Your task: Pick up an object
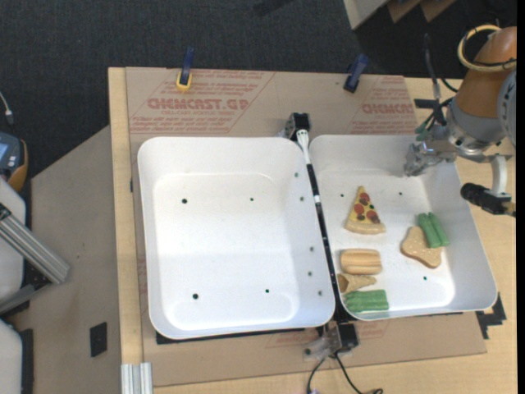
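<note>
The pincer (417, 159) hangs over the far right corner of the right bin (472, 295), grasping nothing; whether it is released or clenched I cannot tell at this size. Every thing to pick lies nearer the camera and to its left. The closest is the pizza slice (364, 212), its point aimed toward the far wall. Further along lie a green stick (431, 229) resting on a tan piece (422, 249), a hot-dog bun (360, 261) and a green block (366, 301) close to the near rim. Bare floor surrounds the slice, so I judge it the easiest reach. The left bin (164, 171) sits beside it on the surface (131, 97).
</note>
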